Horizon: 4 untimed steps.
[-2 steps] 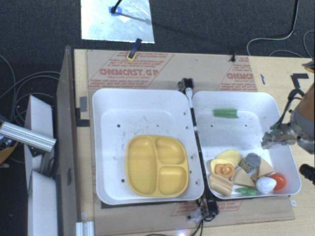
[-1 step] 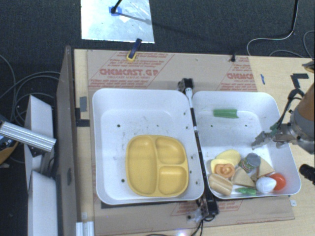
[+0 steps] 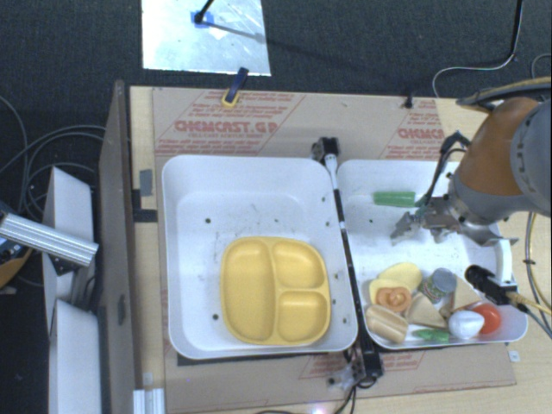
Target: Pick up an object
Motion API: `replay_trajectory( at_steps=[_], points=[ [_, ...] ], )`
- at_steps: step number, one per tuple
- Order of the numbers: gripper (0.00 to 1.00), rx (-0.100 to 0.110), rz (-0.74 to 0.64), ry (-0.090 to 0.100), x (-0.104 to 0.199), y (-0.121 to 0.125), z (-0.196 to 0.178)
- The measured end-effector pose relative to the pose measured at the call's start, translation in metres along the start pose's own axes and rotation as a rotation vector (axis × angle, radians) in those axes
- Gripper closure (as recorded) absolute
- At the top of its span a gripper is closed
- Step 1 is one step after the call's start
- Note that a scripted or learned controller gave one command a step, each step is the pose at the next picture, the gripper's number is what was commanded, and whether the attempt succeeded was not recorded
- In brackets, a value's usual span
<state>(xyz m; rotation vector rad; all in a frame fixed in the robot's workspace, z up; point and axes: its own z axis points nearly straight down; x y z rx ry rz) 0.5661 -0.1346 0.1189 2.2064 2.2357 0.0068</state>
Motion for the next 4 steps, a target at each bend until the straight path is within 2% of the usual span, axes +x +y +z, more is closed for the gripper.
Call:
replay_trajectory(
  at_steps=[1, 2, 3, 4],
  points=[
    [0.0, -0.011, 0.002, -0.003, 0.04, 0.073, -0.076],
    [0.0, 0.002, 0.008, -0.004, 0.03, 0.089, -0.018],
    [0.0, 0.002, 0.007, -0.003, 0.048, 0.104, 0.012],
    [1.0, -0.002, 0.005, -0.006, 0.046, 0.105, -0.001]
  ],
)
